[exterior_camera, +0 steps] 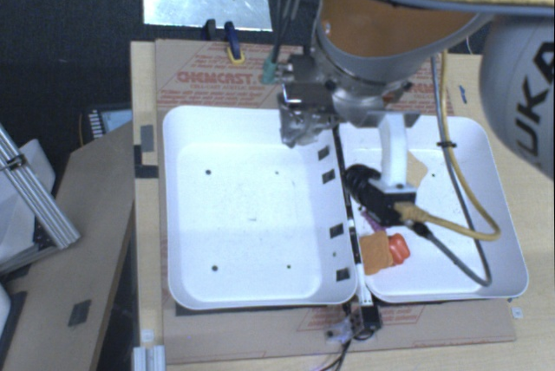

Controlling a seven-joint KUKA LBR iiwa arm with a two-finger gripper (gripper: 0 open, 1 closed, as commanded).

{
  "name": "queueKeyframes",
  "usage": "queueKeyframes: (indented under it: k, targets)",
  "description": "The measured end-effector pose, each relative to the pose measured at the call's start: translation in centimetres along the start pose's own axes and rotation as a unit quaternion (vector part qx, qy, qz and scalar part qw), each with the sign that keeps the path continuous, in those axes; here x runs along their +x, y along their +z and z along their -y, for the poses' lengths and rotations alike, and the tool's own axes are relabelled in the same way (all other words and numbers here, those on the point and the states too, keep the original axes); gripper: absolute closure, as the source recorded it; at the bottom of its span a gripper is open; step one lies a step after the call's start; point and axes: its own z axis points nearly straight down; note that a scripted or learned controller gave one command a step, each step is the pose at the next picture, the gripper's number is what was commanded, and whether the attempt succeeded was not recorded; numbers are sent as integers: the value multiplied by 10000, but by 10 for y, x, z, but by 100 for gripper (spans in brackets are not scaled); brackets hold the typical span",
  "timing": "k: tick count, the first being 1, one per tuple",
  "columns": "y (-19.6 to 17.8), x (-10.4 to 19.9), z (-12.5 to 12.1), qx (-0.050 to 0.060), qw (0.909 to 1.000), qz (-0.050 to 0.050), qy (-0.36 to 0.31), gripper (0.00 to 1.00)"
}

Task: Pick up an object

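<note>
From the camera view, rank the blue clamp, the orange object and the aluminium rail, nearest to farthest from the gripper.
1. Blue clamp, on the board behind the left bin.
2. Orange object, front of the right bin.
3. Aluminium rail, far left of the view.

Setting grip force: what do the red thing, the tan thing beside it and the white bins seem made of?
The red thing: likely plastic or rubber, smooth, saturated colour with slight sheen. The tan thing: matt, perhaps foam or sponge; too blurred to be sure. The white bins: moulded plastic, smooth, with rounded corners and soft sheen.
</note>
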Motion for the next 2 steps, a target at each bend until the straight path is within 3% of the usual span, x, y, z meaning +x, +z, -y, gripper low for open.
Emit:
queueKeyframes:
  k: [1,2]
  targets:
    - [-82,35,-64,-58,10000,-9,15,100]
    - [-89,33,-62,-19,10000,-1,0,100]
